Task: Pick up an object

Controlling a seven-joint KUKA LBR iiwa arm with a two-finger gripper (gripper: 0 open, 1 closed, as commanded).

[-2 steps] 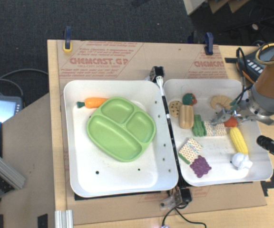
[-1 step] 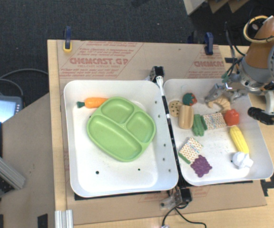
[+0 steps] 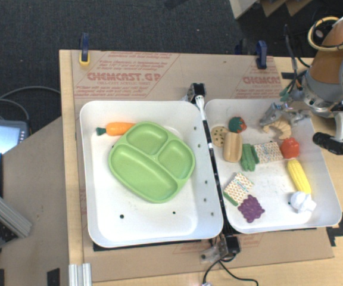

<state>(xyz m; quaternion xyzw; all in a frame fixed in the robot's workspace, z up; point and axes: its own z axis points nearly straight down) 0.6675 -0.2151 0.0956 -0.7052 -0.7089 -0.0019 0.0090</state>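
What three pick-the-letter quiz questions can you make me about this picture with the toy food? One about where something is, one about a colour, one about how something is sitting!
1. Where is the carrot?
A. In the left bin, beside the green plate
B. In the right bin, beside the grapes
C. On the cardboard outside both bins

2. What colour are the grapes?
A. Orange
B. Purple
C. White

3. What lies on the green plate?
A. The corn
B. The carrot
C. No toy food

Answers:
1. A, since the carrot lies in the left bin at the plate's upper left edge.
2. B, since the bunch near the right bin's front is purple.
3. C, since all three compartments show bare green.
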